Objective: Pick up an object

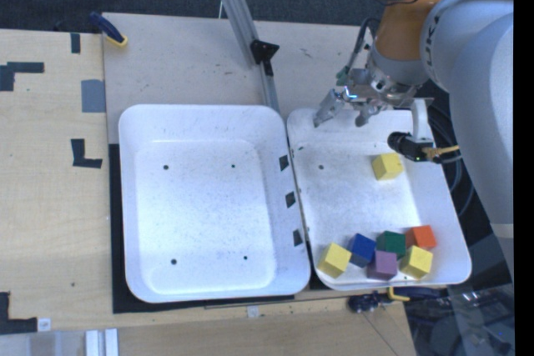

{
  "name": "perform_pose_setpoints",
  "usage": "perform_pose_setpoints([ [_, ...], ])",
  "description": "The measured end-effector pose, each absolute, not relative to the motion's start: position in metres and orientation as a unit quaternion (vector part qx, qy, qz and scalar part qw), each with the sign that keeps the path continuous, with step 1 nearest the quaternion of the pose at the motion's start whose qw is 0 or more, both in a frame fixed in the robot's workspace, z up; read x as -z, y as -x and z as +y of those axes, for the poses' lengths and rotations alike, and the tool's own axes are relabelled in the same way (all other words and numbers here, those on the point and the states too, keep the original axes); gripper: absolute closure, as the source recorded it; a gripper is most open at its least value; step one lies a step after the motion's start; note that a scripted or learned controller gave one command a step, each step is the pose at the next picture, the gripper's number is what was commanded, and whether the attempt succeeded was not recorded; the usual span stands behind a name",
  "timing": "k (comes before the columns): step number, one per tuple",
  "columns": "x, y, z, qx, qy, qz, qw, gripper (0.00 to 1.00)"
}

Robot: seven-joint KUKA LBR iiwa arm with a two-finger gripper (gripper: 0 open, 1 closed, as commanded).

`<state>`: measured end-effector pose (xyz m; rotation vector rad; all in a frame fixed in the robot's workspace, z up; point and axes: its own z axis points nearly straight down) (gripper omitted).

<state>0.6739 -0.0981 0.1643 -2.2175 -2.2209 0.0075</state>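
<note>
My gripper (342, 114) hangs over the far edge of the right bin (350, 188), fingers spread apart and nothing between them. A yellow cube (387, 167) lies alone in that bin, a little to the right of and nearer than the fingertips. Along the bin's near edge sits a cluster: a yellow cube (335, 259), a blue cube (362, 248), a purple cube (385, 263), a green cube (390, 243), an orange cube (422, 237) and another yellow cube (417, 262).
The left bin (200, 204) stands beside the right one. A slanted metal rail (238, 4) runs from the top of the view down to the gap between the bins. A blue and yellow tool (108, 28) lies at the bench's far left.
</note>
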Motion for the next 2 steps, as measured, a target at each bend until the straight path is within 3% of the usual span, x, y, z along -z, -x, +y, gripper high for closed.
perform_pose_setpoints([
  [1,-0.101,-0.672,-0.091,-0.0030,0.706,-0.708,0.003,0.00],
  [2,-0.115,-0.674,-0.091,-0.0009,0.706,-0.708,0.000,1.00],
])
